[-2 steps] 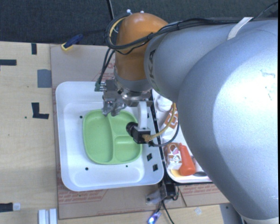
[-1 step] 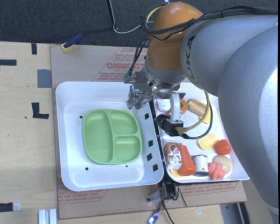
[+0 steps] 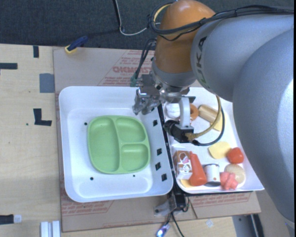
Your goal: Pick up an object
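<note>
Roughly over the bin divider: gripper, finger state cannot tell. Risk, judged: descending here strikes the divider or the left bin wall, closing on nothing. Nearest graspables, corn dog and tomato, in right bin, right of gripper, apart. Green plate lower left, flat, awkward to pinch.

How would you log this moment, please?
gripper over the bins' divider | grasp: unclear | green plate in left bin | toy food in right bin
</note>
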You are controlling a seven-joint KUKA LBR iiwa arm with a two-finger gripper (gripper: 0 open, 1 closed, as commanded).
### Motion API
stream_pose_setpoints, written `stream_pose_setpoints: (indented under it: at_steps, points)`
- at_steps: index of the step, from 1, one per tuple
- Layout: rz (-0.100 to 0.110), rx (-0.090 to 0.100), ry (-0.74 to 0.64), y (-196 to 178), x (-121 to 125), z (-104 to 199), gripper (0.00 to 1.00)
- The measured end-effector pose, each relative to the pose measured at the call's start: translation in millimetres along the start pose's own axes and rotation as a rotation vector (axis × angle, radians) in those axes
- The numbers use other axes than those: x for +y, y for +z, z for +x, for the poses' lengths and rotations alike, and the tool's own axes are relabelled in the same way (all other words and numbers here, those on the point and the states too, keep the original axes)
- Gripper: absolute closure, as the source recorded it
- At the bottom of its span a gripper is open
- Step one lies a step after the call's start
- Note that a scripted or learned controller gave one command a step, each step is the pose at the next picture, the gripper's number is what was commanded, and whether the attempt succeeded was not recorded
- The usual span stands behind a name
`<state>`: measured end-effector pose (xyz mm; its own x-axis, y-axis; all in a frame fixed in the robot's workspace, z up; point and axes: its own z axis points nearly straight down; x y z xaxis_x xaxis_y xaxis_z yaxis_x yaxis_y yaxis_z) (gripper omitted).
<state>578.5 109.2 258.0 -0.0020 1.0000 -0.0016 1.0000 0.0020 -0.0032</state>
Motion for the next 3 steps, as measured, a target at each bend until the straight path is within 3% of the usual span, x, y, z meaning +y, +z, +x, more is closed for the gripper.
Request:
stream_pose_setpoints:
  at_steps: [1, 2, 3]
  points:
    - [0.002, 0.001, 0.006, -14, -74, -50, 1.00]
    - [-0.015, 0.007, -0.007, -149, -96, -1, 1.00]
    - [0.007, -0.002, 0.007, -55, -96, -44, 1.00]
